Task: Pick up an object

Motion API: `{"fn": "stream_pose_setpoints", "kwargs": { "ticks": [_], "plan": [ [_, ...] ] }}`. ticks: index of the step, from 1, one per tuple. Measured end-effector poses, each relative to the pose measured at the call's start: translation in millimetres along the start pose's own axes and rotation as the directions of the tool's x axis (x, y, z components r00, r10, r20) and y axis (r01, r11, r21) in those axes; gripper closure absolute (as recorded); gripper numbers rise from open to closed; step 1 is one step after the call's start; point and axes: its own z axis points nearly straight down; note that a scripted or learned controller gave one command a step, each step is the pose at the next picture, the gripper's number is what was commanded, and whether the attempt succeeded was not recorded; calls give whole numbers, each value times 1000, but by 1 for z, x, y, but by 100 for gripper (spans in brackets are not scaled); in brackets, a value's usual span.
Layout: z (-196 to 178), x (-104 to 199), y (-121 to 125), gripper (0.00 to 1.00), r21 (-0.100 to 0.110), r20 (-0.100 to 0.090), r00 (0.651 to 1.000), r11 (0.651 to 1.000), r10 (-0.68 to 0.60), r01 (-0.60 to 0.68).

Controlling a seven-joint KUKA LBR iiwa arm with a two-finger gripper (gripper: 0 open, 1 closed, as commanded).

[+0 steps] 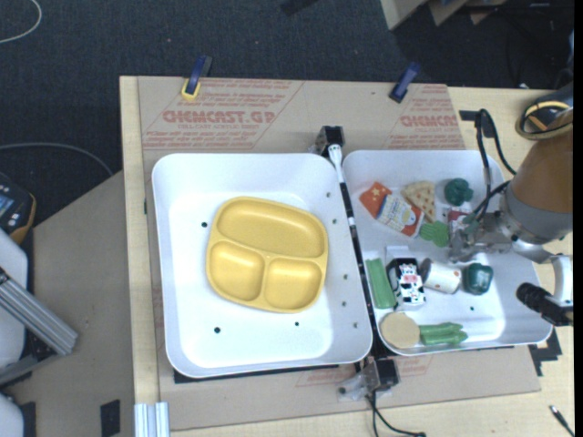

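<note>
Objects for picking all lay in the right bin (510, 330). The gripper (466, 237) hung low over the middle of that clutter, reaching in from the right; whether its jaws were spread or pressed together could not be told, and nothing showed between them. Just beside it sat a small green piece (435, 234), a dark green round thing (477, 279) below, and a white cylinder (444, 279) near that. Further out: a red-and-white packet (390, 208), a cracker-like piece (421, 195), a teal ball (456, 190), a green bar (378, 282), a black-and-white toy (408, 282), a tan disc (399, 330). The left bin (182, 271) held a yellow divided plate (266, 253). Judged best practice: pick one isolated item, centre over it, descend straight, avoid nudging neighbours.
</note>
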Motion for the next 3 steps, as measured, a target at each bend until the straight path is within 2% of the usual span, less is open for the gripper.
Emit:
{"fn": "stream_pose_setpoints", "kwargs": {
  "ticks": [2,3],
  "plan": [
    [-117,-13,-10,100,-8,4,1000,1000,0,0],
    [-131,-14,-9,100,-5,3,1000,1000,-1,1]
  ]
}}
